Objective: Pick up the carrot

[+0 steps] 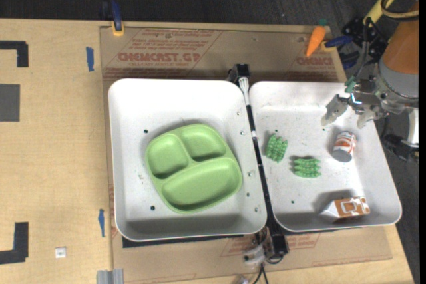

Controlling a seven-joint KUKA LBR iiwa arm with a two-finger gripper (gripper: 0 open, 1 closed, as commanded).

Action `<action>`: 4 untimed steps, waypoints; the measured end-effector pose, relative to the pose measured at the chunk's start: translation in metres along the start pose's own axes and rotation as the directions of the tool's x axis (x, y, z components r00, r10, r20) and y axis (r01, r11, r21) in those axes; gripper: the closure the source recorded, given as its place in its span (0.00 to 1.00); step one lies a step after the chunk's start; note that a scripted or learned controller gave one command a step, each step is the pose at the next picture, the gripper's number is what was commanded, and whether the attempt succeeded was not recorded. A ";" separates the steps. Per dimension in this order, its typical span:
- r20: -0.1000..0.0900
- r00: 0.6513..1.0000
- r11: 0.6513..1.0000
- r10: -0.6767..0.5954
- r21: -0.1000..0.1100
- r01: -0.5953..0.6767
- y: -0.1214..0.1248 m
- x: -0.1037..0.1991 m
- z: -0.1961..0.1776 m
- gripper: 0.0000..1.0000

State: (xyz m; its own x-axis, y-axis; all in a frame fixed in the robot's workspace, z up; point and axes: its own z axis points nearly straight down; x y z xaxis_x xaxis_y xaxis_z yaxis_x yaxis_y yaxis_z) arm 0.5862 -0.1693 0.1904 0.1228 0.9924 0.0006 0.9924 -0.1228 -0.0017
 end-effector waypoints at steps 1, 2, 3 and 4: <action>0.001 0.998 0.998 -0.057 -0.003 0.057 -0.054 0.009 -0.112 0.00; 0.000 0.964 0.964 -0.268 -0.001 0.268 -0.099 0.086 -0.004 0.00; 0.001 0.964 0.964 -0.267 -0.004 0.267 -0.098 0.086 -0.014 1.00; -0.001 0.986 0.986 0.166 0.002 -0.166 -0.117 0.070 0.006 1.00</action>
State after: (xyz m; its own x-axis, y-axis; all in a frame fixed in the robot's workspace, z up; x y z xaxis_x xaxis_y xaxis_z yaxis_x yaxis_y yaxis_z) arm 0.4791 -0.0856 0.1844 0.2855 0.9584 0.0009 0.9584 -0.2855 -0.0035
